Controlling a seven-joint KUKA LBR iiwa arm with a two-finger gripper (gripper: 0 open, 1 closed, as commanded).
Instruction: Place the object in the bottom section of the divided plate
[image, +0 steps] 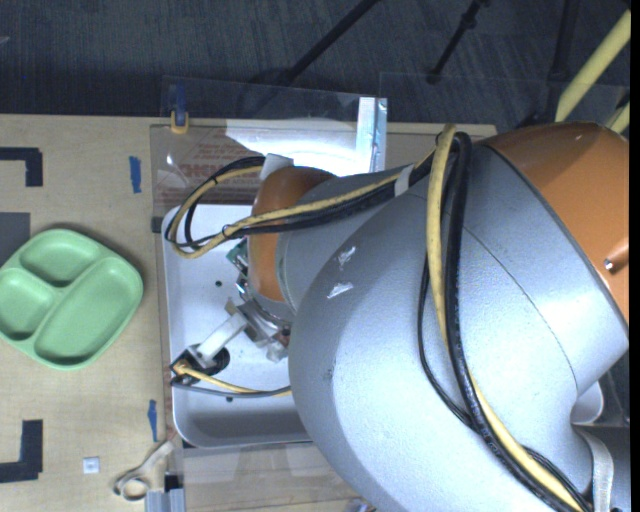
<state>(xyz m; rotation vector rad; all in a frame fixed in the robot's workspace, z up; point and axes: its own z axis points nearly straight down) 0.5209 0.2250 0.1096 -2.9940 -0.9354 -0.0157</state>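
My arm (450, 330) lies nearest the lens, a grey bulk with its orange band, and it covers most of the right of the camera view. At its far tip my end effector (262, 328) is low inside the white bin (197, 300), close to the floor near the middle. My own wrist covers it, so I cannot tell whether it is spread, pressed together or pinching anything. I cannot tell where the object is either: it may lie under my wrist or elsewhere in the bin behind my arm, and the bare strip of bin floor on the left carries only a few dark specks. Beyond the bin's left wall, well apart from me, the green plate (66, 297) sits on the worktop (80, 170), and its three sections are all bare, the large bottom section (88, 312) among them. I judge the task to be at the picking stage at best. Nothing has been delivered. A sure grasp, the lift out of the bin, the carry to the left and the release into that section are all left.
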